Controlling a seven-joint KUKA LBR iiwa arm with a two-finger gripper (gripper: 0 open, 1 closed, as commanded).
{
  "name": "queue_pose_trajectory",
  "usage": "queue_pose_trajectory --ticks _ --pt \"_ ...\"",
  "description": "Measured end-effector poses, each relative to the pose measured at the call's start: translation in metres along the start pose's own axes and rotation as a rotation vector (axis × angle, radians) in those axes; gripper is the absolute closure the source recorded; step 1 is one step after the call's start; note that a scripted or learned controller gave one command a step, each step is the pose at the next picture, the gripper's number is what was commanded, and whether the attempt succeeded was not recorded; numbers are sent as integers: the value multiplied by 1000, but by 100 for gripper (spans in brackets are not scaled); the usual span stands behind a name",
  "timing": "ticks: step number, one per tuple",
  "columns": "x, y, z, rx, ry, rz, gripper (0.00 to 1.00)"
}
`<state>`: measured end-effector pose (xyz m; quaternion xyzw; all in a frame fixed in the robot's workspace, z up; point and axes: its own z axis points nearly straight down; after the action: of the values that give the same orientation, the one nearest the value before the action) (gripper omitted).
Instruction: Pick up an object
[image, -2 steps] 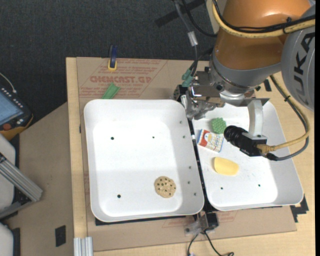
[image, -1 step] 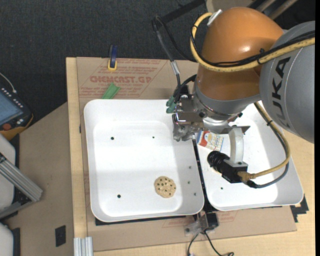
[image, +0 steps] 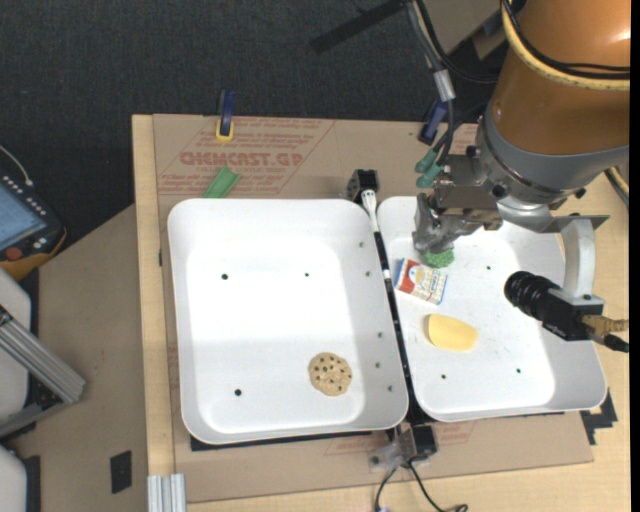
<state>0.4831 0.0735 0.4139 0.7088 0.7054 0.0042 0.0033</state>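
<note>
The grey arm (image: 560, 110), with its orange band, comes in from the 2 o'clock corner and hangs over the far part of the right bin (image: 520, 395). Its pincer (image: 435, 243) points down at the bin's 11 o'clock area; whether it is wide or narrow cannot be told from this angle. Just under the pincer's tip sits a small green piece (image: 438, 257), touching or nearly touching it, though nothing shows clearly gripped.

Directly at 6 o'clock from the pincer lies a small carton (image: 421, 281) with red, white and blue print, tilted, close to the wall between the bins. At 5 o'clock from the carton, slightly apart, rests a yellow rounded object (image: 452, 333).

In the left bin (image: 200, 330) a round cookie (image: 330, 373) with dark chips lies toward 5 o'clock of that bin's floor. Both bins sit on a brown cardboard surface (image: 160, 200), where a green strip (image: 220, 182) lies at 11 o'clock beyond the left bin.
</note>
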Motion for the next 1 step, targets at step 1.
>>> queue_pose_trajectory --ticks 1 --pt "-74 -6 114 23 -4 5 100"
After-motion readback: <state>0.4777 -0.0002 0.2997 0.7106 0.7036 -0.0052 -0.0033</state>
